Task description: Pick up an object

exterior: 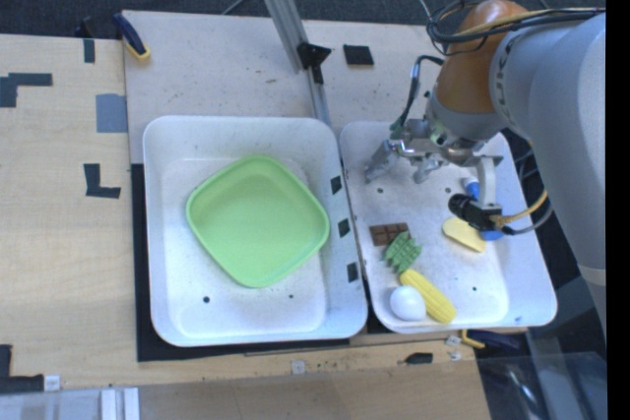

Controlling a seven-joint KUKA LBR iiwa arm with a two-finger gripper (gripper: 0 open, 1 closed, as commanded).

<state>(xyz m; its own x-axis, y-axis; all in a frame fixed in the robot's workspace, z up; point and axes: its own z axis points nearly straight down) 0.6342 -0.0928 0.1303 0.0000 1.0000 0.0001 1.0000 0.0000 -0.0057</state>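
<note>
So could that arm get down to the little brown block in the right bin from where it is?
Probably yes. The gripper hangs over the right bin, just above the brown block. Nothing lies between them; only the green toy touches the block's lower edge, which might crowd the fingers.

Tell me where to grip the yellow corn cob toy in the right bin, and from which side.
Grip the yellow corn cob toy across its narrow middle, coming straight down from above. It lies flat and slanted, so the fingers should close across its long axis. Its lower left end looks tight against the white egg-shaped ball; the green ridged piece sits just above, so stay toward the free end.
</note>
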